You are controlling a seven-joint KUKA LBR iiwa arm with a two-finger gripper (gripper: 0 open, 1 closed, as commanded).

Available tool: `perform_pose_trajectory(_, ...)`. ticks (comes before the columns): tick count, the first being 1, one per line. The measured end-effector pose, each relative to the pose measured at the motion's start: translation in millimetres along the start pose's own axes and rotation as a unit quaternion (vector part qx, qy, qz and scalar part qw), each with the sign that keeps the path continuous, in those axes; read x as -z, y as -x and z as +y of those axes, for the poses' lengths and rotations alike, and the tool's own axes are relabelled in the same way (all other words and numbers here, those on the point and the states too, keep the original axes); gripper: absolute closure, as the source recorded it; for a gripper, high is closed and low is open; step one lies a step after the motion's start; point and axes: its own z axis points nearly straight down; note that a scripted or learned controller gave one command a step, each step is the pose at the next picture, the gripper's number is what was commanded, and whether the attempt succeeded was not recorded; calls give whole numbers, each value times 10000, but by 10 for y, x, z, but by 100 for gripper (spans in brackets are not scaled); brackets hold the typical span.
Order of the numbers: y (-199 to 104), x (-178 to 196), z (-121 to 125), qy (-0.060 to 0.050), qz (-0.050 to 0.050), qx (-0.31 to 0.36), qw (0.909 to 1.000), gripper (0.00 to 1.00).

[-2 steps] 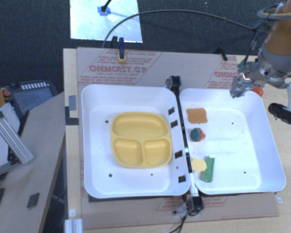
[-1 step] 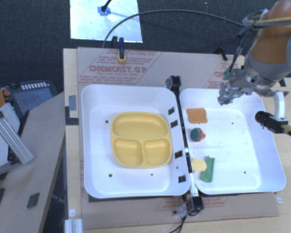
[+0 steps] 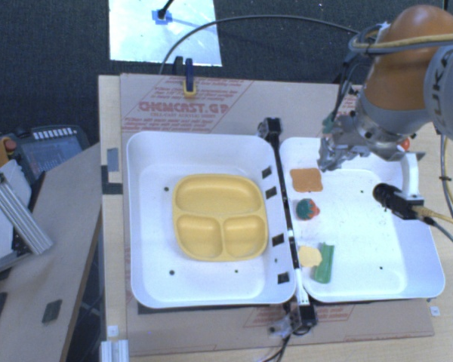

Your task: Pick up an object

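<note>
Found a yellow tray [image 3: 217, 216] in the left bin [image 3: 147, 202], well to the left of the orange square [image 3: 306, 179] and no part of this step. Took the orange square itself, flat in the right bin [image 3: 408, 270] near its far left corner, for the likeliest target. Noted a round green and red piece [image 3: 308, 209] just in front of the square, then a pale yellow piece [image 3: 309, 256] and a green block [image 3: 324, 263] farther in front of it, touching each other. Placed the gripper [image 3: 331, 161] just to the right of the square and slightly behind it, above the bin floor. Could not tell its spread from this slant. Judged the step to be the final approach. Should have shifted left to centre over the square, turned to straddle two opposite edges, and gone straight down to the floor, since so thin a piece gives little to bite. Should have kept clear of the round piece and of the bin wall to the left of the square, then closed gently before lifting.
</note>
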Motion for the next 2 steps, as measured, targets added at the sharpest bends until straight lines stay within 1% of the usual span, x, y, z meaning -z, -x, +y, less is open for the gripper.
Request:
perform_pose_trajectory(1,-581,-44,-138,-1,4,10,10000,100)
perform_pose_trajectory(2,-1074,-81,-312,-3,1,5,10000,100)
